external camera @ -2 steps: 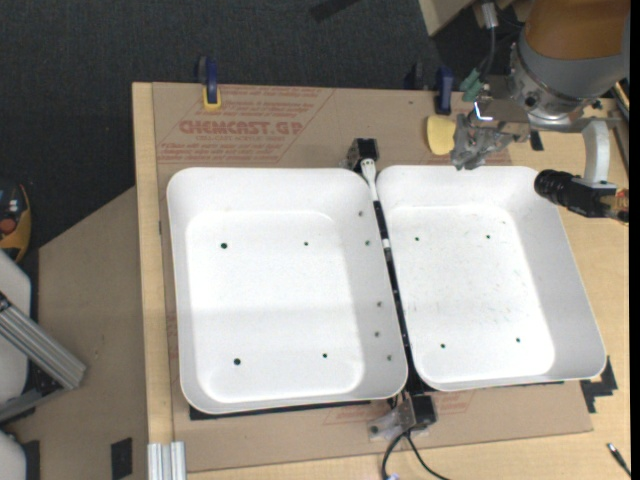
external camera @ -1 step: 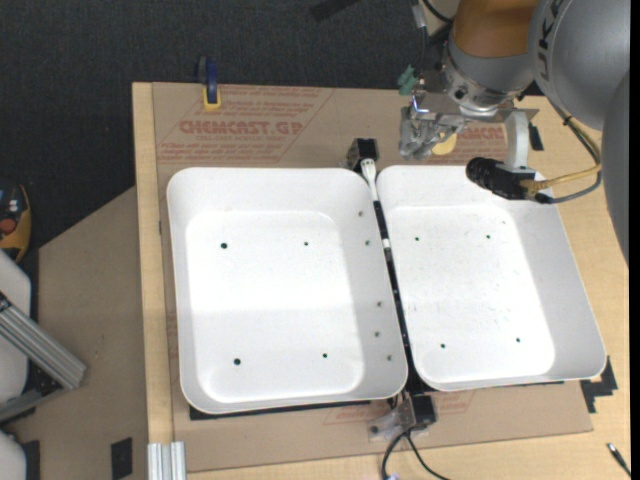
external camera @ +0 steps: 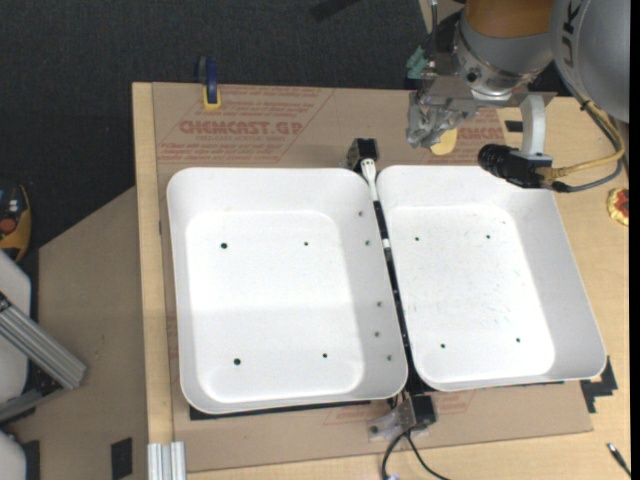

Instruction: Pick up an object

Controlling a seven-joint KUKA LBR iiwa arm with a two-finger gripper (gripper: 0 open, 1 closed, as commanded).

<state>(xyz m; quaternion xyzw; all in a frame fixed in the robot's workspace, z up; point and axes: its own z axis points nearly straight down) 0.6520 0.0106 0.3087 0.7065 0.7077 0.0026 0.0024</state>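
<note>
Dark carpet floor [external camera: 100, 28], brown bench board [external camera: 260, 118]

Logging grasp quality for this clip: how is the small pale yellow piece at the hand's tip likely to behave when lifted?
The pale yellow piece looks tiny beside the hand, so it is probably light. Its visible edge looks rounded, so it might roll or slip away if nudged. It is too small to tell whether it is soft or stiff.

Bright, even overhead light washes out both white bins [external camera: 290, 193], a soft shadow band crosses the left one, and the picture stays fairly sharp.
</note>
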